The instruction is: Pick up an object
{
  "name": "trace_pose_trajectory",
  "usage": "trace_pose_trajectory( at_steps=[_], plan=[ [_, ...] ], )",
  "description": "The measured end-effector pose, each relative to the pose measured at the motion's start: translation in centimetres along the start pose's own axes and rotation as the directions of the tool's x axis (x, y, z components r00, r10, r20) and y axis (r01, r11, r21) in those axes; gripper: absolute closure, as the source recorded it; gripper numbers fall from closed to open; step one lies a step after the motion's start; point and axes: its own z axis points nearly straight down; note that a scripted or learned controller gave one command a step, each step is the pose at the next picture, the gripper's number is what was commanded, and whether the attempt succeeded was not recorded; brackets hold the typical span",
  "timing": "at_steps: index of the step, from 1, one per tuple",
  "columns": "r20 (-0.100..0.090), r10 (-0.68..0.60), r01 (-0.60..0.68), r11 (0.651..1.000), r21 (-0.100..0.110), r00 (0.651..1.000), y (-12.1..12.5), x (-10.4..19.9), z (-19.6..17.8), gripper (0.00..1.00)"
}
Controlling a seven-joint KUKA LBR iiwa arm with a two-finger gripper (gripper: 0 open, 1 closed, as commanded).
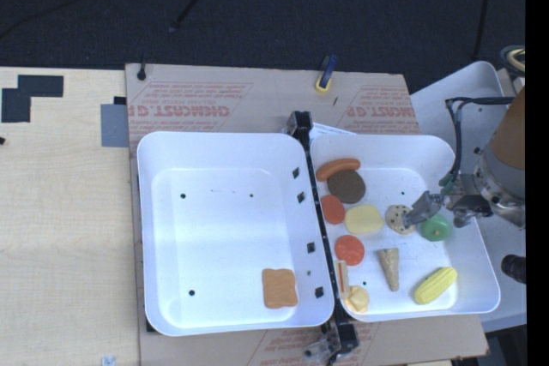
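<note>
Arm: reaches in from the right of the camera view, its orange band at the right edge, the wrist low over the right bin (467, 184).
Tool (420, 213): sits over the middle-right of the right bin, its grey end just beside the holed cheese slice (396, 219) and the green round piece (435, 228); whether it is apart or together cannot be told, and nothing can be seen clamped in it.
Right bin, upper part: a sausage (338, 169) lies near the divider, with a brown round patty (346, 186) touching it just below.
Right bin, middle: a red tomato slice (333, 209) by the divider, a pale yellow piece (364, 219) just beside it, then the holed cheese slice toward the tool.
Right bin, lower part: a second red slice (349, 249), a tan cone (390, 268), a yellow corn cob (435, 285) near the right corner, and a small yellow piece (356, 299) at the front edge by the divider.
Left bin (171, 159): holds an orange toast slice (279, 288) near its front right corner, well apart from the tool.
Worktop (60, 227): pale wood, with a printed cardboard sheet (214, 103) under both bins.
</note>
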Motion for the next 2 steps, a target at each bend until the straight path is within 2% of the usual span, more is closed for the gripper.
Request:
trace_pose_trajectory(
  at_steps=[1,2],
  plan=[
    [-0.002,-0.007,0.007,1.000,0.004,1.000,3.8,7.5,8.6,0.00],
    [0.003,0.001,-0.001,1.000,-0.002,1.000,8.6,3.1,14.4,0.00]
  ],
)
